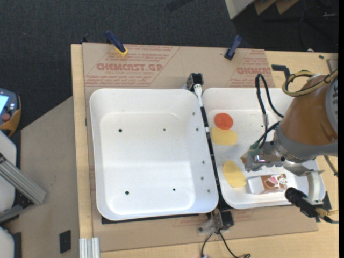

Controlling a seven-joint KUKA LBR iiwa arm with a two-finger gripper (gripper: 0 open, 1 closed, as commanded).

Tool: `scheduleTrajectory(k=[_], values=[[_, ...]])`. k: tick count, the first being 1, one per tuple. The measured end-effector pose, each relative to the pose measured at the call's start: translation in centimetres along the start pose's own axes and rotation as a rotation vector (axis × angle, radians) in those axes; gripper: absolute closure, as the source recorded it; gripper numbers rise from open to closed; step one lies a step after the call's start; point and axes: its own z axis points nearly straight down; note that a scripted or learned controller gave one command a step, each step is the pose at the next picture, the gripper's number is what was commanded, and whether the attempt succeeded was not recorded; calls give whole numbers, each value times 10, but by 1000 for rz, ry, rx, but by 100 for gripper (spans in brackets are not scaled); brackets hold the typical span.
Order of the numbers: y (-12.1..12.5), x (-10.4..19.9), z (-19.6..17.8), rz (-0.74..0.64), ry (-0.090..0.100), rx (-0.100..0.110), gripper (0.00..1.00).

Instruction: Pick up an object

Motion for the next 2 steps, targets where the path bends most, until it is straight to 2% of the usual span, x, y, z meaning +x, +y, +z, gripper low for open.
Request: scheduleTrajectory(k=[1,2], values=[[98,32,-94,-10,-4,-23,100],[156,-18,-78,0,-6,-12,100]])
